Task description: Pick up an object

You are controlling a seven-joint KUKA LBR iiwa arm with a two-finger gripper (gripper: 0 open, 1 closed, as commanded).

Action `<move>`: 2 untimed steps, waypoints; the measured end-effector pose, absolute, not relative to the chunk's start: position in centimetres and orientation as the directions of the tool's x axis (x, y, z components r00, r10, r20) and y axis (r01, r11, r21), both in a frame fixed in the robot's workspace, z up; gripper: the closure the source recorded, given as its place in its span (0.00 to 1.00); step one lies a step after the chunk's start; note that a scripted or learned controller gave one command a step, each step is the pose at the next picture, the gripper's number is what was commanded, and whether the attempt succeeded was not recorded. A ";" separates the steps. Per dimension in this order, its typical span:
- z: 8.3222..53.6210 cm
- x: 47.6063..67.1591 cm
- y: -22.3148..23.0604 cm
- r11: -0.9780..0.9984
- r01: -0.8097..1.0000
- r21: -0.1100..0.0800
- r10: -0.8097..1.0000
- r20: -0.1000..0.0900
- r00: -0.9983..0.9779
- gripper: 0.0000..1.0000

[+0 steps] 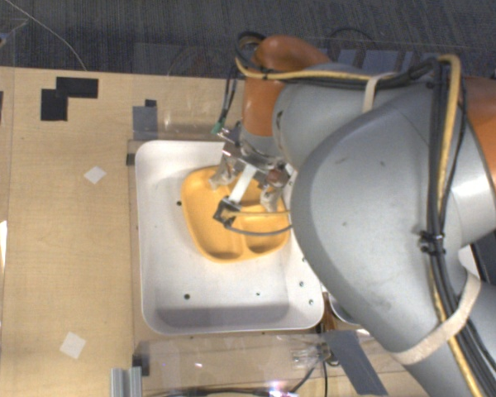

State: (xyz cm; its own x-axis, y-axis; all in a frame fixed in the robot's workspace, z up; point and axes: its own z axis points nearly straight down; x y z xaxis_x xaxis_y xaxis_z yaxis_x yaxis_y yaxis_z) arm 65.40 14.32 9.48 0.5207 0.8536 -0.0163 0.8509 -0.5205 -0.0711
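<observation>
A yellow, rounded, bowl-like object (213, 231) lies in the upper middle of the white bin (161, 263). My gripper (245, 195) reaches in from the upper right and hangs directly over the object's top right part, very close to it or touching it. The gripper hides that part of the object. The view does not show whether the object is held.
The arm's large grey body (380, 222) covers the right side of the view and the bin's right edge. On the wooden bench to the left are black markings (66, 98) and two small pale squares (95, 174) (72, 345). A metal bracket (146, 119) stands at the bin's top left corner.
</observation>
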 end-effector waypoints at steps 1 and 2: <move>11.6 59.9 13.3 -0.507 0.862 -0.005 0.862 0.006 0.507 0.00; 9.3 64.9 16.0 -0.777 0.629 -0.031 0.630 -0.013 0.777 0.00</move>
